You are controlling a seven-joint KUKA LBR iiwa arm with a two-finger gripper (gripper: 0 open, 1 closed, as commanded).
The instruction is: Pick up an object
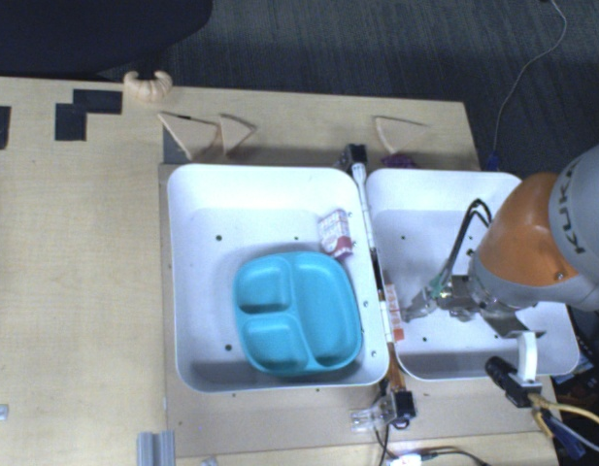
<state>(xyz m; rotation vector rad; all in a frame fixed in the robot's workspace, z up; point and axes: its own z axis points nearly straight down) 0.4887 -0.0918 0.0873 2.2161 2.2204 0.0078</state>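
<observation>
- Lying in the left bin (197, 260), a blue divided tray (297, 311) and small packet (335, 233) sit well apart from the gripper (415, 304).
- Gripper hangs low in the right bin (425, 212); finger state cannot be told.

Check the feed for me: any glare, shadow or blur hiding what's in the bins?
Camera view: even, soft lighting, no harsh glare on the left bin; blue tray casts a faint shadow; small packet looks soft and unreadable; the arm covers part of the right bin.
</observation>
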